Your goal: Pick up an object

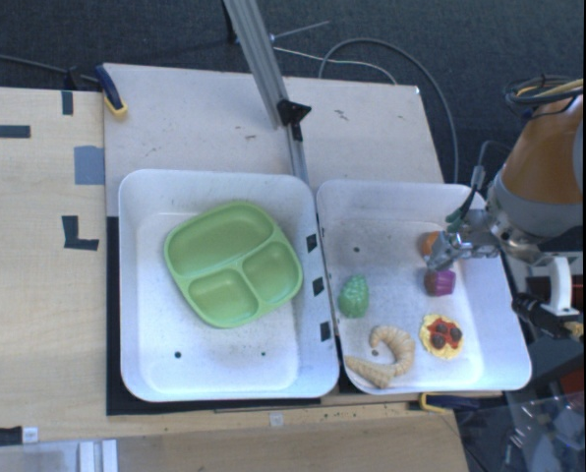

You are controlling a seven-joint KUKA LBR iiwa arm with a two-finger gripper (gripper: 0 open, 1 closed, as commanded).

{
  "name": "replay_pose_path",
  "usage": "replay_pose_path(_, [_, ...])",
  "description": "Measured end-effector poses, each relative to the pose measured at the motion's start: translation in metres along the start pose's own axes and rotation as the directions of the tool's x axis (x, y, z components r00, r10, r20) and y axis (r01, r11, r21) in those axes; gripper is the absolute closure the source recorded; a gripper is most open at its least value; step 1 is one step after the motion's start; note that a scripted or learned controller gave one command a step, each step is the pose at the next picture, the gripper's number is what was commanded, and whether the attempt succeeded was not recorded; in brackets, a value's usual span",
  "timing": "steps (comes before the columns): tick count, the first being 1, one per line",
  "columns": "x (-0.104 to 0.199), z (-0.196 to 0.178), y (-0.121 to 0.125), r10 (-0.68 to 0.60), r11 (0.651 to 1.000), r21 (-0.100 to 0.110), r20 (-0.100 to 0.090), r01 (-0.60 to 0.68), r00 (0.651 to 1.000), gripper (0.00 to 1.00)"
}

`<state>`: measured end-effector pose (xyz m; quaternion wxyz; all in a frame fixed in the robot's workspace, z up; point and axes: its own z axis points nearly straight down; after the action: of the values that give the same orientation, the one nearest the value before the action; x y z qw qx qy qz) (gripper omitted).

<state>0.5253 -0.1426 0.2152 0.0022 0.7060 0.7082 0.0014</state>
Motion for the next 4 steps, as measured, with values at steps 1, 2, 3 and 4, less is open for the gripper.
replay_pose_path(1, [0.000,-0.021,0.001,0.001,1.000,0.004,-0.001,-0.001,1.000,1.00])
replay_pose_path(2, [0.045,-0.013,0.009,-0.002,1.000,0.006,-0.001,0.002,1.000,1.00])
replay_pose_path(3, [0.099,-0.002,0.017,-0.003,1.000,0.008,-0.002,0.003,1.000,1.00])
replay_pose_path(4, [0.160,-0.006,0.029,-0.005,1.000,0.006,-0.003,0.006,1.000,1.00])
